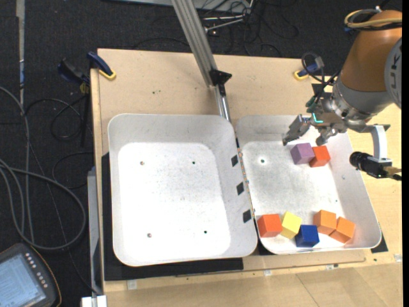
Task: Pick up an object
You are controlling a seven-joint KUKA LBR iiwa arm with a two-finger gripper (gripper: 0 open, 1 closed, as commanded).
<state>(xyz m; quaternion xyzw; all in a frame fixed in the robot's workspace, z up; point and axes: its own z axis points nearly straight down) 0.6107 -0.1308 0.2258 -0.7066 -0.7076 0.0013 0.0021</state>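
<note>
From the camera view above the bench [166,82] I see my tool [311,128] hanging over the far end of the right bin [281,178], its dark fingers spread apart with nothing between them. Just below it sit the purple block [301,152] and an orange block [319,155], touching each other side by side; I judge one of these to be the likeliest target.

My worry is that pairing. If I come down on the purple block, one finger may land on top of the orange neighbour or wedge between the two and push both away instead of closing on one. The orange one also lies near the bin's right wall, so a finger on that side could catch the rim.

Open room is better toward the middle of the right bin, which is bare. Along the near edge lies a cluster: an orange cube [270,224], a yellow cube [291,224], a blue cube [307,235] and two more orange cubes [334,225], packed closely, with little clearance for fingers. The left bin [128,133] lies beside it.
</note>
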